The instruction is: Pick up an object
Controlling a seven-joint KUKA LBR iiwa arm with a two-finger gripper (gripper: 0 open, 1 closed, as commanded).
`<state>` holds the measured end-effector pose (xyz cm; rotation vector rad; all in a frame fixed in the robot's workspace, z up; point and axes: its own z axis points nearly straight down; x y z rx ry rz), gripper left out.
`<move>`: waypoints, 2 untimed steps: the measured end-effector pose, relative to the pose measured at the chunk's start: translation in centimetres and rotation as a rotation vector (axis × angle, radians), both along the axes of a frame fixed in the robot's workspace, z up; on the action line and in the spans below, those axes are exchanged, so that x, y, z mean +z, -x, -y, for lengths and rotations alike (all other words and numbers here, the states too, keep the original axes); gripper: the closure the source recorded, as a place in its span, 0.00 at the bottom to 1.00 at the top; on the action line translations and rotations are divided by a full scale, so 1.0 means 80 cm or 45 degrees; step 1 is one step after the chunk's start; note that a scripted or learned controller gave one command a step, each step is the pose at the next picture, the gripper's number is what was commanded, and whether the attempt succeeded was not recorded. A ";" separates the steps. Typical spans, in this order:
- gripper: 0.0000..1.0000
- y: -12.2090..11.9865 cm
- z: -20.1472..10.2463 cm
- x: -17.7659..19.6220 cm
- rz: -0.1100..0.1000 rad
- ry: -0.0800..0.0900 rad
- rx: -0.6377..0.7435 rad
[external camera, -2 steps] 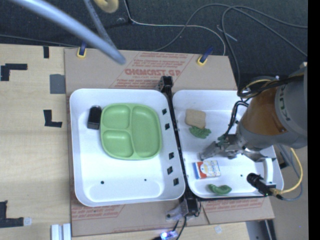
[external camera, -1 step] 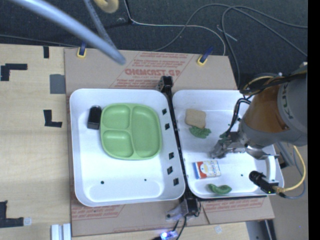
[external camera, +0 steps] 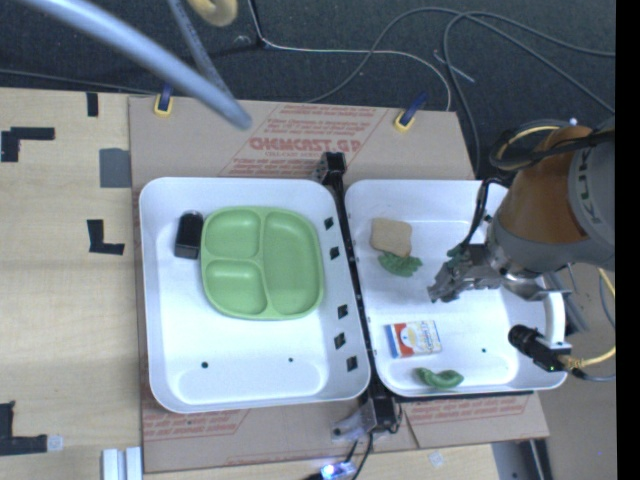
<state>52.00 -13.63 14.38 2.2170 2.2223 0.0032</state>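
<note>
In the right bin [external camera: 500, 363] lie a tan block [external camera: 391, 235], a green leafy piece [external camera: 401, 263], a small white, red and blue box [external camera: 413, 339] and a green pod-shaped piece [external camera: 439, 376]. My gripper [external camera: 447, 284] hangs over the middle of this bin, right of the leafy piece and above the box. Its dark fingers point down and left, and nothing shows between them. The arm's orange band [external camera: 545, 203] sits above it at the right.
The left bin [external camera: 170, 358] holds a green divided plate [external camera: 262, 262] and a small black block [external camera: 188, 235]. A black clip divider [external camera: 345, 268] runs between the bins. Cables lie on the dark floor behind the bench.
</note>
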 end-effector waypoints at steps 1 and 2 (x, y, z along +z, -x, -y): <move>1.00 0.001 0.000 0.079 0.002 0.001 -0.001; 1.00 0.001 -0.001 0.081 -0.005 -0.001 -0.002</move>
